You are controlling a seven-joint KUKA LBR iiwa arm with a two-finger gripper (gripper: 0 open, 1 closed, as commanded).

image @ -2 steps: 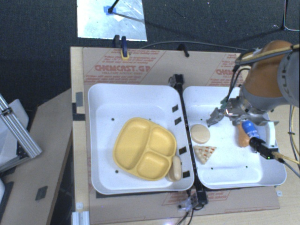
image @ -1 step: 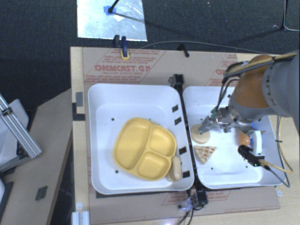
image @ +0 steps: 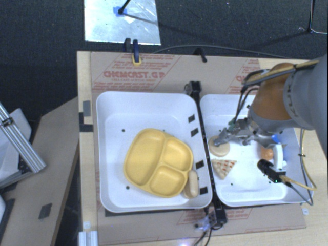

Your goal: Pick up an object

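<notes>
Gripper (image: 221, 139) low in right bin (image: 225, 106), above round biscuit (image: 220, 148). Jaws' state: cannot tell. Risk: off-centre closure nudges biscuit against divider; grasp misses.

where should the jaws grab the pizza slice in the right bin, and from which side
Grip the pizza slice across its two slanted edges near the wide crust end, coming straight down from above. It lies flat on the floor of the right bin, so only a top-down approach gets around it. The bin's left wall and the round cookie-like piece sit close, so probably keep the jaws narrow. The gripper hovers near that round piece.
</notes>
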